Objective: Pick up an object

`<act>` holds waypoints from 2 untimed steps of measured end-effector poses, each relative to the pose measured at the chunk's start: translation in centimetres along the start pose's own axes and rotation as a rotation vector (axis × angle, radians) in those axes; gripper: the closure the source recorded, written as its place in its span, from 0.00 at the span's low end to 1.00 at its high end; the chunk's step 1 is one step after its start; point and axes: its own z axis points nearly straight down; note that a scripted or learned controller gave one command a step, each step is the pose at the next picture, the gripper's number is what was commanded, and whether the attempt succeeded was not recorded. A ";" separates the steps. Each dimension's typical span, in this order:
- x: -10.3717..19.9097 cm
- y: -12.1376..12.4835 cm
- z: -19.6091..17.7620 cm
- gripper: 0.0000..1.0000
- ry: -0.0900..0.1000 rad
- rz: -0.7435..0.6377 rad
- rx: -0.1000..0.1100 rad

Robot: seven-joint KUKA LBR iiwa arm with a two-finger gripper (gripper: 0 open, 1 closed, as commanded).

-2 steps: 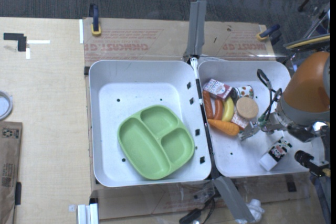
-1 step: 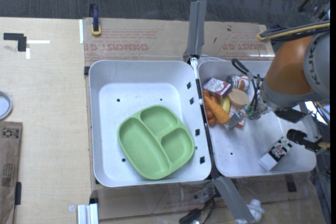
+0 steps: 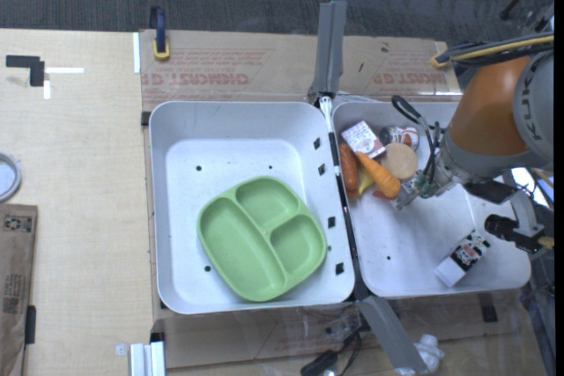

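Tool low in the right bin, at the edge of a food pile.

The tool [image 3: 412,192] sits just beside the carrot [image 3: 381,177], likely lined up for a grasp; whether it is released or clenched I cannot tell. The carrot lies in the right bin [image 3: 414,264] by its left wall, long axis slanting from far-left to near-right. A green tray [image 3: 262,238] fills the left bin [image 3: 176,189].
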 end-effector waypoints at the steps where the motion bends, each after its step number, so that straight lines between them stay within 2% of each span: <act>1: 0.3 5.8 -9.2 1.00 -0.002 0.016 -0.001; 2: 5.7 8.9 -9.1 1.00 0.000 0.071 0.001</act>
